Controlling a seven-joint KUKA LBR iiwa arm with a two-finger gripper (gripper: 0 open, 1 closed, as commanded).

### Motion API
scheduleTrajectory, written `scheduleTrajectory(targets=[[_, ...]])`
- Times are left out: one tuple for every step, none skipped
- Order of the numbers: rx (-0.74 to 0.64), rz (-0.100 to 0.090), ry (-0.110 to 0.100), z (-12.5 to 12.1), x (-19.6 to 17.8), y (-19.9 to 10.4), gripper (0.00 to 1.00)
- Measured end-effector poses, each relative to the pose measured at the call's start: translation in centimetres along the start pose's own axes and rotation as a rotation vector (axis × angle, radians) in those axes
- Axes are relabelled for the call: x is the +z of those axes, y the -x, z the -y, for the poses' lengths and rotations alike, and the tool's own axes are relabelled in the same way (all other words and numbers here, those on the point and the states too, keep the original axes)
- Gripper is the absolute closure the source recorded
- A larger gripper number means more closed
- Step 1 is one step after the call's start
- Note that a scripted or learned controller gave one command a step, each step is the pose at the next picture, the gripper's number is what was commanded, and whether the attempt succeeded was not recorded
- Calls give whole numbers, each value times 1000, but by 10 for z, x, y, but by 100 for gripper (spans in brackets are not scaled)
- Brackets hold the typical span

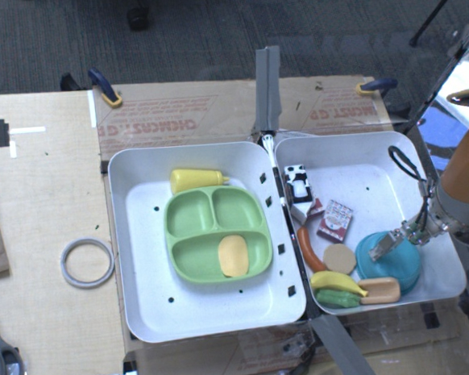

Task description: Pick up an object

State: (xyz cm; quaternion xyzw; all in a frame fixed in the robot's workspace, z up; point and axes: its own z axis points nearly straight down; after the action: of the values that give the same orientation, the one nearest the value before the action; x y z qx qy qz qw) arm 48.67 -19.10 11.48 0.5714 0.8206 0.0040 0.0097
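Note:
The right bin (361,152) holds several toys. A teal bowl (401,270) sits at its front right. Beside it lie a tan round disc (339,258), a banana (336,281), a green piece (337,298) and a tan block (378,291). An orange sausage (307,250), a red box (336,220) and a black-and-white item (297,183) lie further back on the left. My gripper (382,247) reaches in from the right and hovers at the teal bowl's rear left rim, with its tip over the bowl.
The left bin (143,254) holds a green divided plate (190,218) with a pale yellow piece (233,256) in its front section, and a yellow bottle (195,178) behind it. A grey ring (87,261) lies on the bench left. A black cable (406,163) loops over the right bin's rim.

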Motion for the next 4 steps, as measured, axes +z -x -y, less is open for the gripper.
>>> scheduleTrajectory(targets=[[93, 12, 23, -61, 3, -69, 0], [55, 6, 30, -50, 3, -61, 0], [65, 27, 35, -48, -11, -49, 100], [1, 8, 15, -70, 1, -38, 100]])
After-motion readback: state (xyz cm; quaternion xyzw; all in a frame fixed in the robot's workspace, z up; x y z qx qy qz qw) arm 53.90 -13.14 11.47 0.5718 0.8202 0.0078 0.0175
